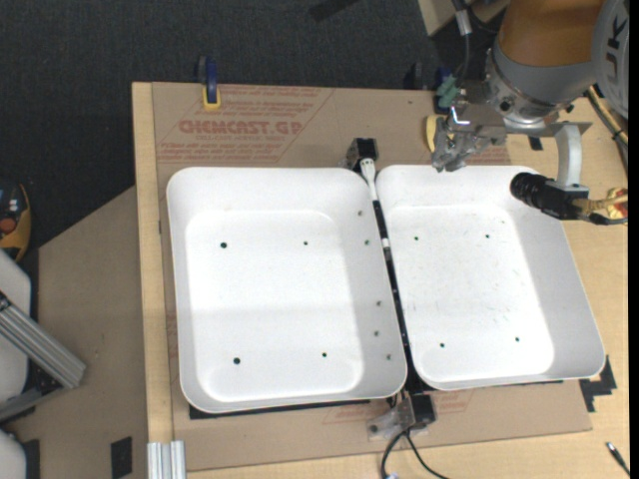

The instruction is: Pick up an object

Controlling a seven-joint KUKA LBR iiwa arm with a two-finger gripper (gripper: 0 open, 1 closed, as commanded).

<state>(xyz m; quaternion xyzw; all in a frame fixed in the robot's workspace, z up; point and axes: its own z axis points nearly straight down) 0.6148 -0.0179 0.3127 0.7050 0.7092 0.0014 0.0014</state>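
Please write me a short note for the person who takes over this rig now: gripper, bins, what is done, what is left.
Gripper: above the far rim of the right bin, near the corner beside the left bin.
Bins: both floors look bare white, with a few small dark dots.
Done: no pick that I can see.
Left: the whole pick, probably once something to pick is put in a bin.

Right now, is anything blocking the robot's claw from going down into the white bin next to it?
No, nothing visible blocks it. The gripper hangs over the far rim of the right bin, near the corner by the middle divide. Nothing visible lies between it and the bin's white floor.
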